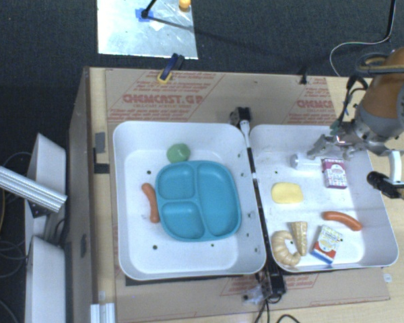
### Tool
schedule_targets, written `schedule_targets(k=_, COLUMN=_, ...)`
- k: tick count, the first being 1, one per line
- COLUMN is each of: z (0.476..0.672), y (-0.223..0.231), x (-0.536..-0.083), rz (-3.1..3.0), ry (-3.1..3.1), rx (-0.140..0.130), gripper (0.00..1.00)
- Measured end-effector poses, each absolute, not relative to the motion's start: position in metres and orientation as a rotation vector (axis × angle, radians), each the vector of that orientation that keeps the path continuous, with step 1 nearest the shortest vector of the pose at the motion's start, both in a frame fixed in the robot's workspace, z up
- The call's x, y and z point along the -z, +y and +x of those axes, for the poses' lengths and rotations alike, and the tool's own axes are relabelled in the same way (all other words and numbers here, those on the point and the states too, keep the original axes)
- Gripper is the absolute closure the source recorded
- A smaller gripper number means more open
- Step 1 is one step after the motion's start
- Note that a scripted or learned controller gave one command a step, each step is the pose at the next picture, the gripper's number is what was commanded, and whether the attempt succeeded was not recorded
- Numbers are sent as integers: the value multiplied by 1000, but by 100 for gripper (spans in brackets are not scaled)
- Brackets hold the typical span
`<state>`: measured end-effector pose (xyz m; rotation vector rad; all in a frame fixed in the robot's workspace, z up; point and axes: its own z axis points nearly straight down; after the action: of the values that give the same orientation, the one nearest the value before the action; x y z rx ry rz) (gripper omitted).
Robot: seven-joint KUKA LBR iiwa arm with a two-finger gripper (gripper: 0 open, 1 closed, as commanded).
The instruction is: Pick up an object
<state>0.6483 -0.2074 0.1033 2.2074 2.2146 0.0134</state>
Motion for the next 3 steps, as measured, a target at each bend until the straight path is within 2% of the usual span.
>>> schedule_targets(k=1, z=639, y=-206, x=-98, rz=2199, ry=2204, rx=-31, gripper=0)
schedule_targets(k=3, z=629, y=-208, x=-98, rz=2199, ry=2200, rx=-30, gripper=0)
